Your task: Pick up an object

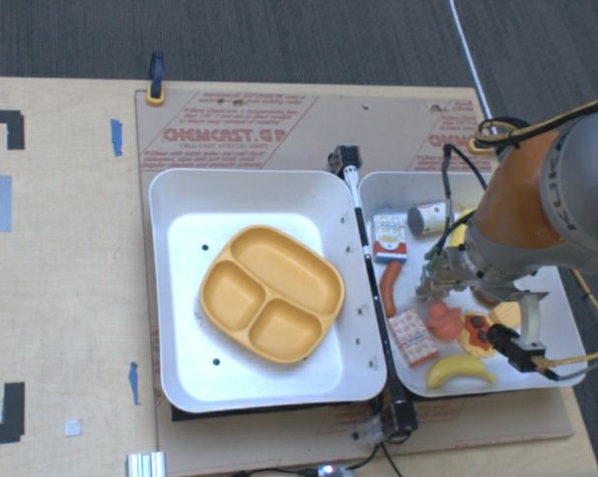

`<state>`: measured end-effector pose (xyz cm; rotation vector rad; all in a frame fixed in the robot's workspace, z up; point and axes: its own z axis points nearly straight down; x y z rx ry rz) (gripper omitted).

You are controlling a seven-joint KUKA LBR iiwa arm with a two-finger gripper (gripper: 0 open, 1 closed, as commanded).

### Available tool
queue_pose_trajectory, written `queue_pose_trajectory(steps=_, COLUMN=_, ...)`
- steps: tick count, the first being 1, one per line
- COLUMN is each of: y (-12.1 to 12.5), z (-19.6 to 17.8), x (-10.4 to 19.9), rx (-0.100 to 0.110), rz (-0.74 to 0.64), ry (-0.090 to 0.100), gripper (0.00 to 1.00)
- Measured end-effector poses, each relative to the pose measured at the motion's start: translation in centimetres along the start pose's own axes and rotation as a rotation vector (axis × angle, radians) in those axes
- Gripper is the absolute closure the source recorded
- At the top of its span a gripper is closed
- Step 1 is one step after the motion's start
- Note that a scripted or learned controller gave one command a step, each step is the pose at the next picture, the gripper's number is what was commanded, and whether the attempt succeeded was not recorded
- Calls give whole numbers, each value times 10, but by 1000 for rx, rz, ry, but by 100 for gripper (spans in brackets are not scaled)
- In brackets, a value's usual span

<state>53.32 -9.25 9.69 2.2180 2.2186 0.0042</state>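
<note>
Camera view, arm: you see the grey arm point(567, 197) with its orange band reaching in from the right and bending down over the right bin.
Camera view, gripper: your gripper point(440, 288) hangs low in the right bin point(418, 179), just above the red toy food; whether its fingers are apart or together, you cannot tell from this slant.
Camera view, candidate objects: the red toy food point(444, 319) lies right under the gripper, with nothing visibly between the fingers.
Camera view, right bin, left side: a red sausage point(389, 286) lies lengthwise near the wall, a small carton point(389, 235) sits above it, and a patterned packet point(413, 336) lies below it.
Camera view, right bin, front: a yellow banana point(460, 371) rests near the front wall; a yellow and orange piece point(475, 332) sits just beside the red toy food.
Camera view, right bin, back: a grey can point(428, 216) lies on its side.
Camera view, left bin: you have a yellow divided plate point(271, 293) lying flat in the left bin point(170, 266), well apart from the gripper.
Camera view, bench: both bins sit on a printed board point(239, 127) atop the wooden bench point(61, 266).
</note>
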Motion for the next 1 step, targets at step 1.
queue_pose_trajectory(steps=1, y=0, z=0, x=0, rx=0, rz=0, ry=0, gripper=0)
